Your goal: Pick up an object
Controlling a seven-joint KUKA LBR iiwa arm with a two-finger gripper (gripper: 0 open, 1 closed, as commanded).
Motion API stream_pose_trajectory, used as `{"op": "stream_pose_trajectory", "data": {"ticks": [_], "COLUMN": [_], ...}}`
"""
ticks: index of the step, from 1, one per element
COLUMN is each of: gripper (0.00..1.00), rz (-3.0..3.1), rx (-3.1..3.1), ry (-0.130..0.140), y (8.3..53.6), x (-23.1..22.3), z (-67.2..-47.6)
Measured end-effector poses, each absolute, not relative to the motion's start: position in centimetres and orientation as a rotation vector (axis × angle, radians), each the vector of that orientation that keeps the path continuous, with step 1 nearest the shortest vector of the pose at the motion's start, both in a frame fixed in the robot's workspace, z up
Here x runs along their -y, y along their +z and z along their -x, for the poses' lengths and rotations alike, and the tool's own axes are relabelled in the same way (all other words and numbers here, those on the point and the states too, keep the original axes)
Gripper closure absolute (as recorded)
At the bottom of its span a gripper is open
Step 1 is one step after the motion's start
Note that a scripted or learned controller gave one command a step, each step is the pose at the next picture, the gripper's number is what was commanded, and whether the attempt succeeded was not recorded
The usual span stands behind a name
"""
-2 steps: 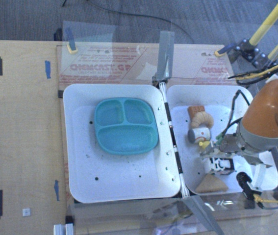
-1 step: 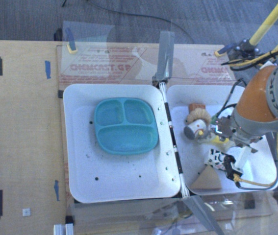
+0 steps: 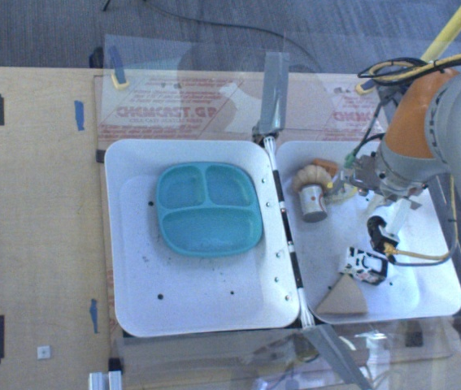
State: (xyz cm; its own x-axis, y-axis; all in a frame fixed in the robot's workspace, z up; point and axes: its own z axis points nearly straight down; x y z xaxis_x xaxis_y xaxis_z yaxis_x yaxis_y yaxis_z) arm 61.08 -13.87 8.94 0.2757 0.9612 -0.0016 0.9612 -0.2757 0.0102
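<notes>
In the right shallow white bin (image 3: pixel 425 299) the hand (image 3: pixel 349 179), its grip width impossible to tell, hangs at two o'clock of the grey metal cylinder (image 3: pixel 313 204), seemingly the approach step, and next it needs centring over that cylinder.

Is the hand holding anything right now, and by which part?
Cannot tell: the hand is over the right bin beside the metal cup, its grip hidden.

Bright, even, diffuse light; faint shadows along the left bin (image 3: pixel 206 303) walls; slight softness throughout.
</notes>
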Motion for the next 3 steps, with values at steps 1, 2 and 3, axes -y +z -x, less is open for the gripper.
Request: {"op": "stream_pose_trajectory", "data": {"ticks": [1,2,3], "gripper": [0.0,1.0,0.0], "rz": [-2.329,-2.322,-2.321], "rx": [-2.137,-2.141,-2.142], "ry": [-0.068,-0.063,-0.063], "y": [8.8,9.9,9.9], "x": [12.4,12.1,12.1], "z": [-65.6,-65.8,-65.8]}}
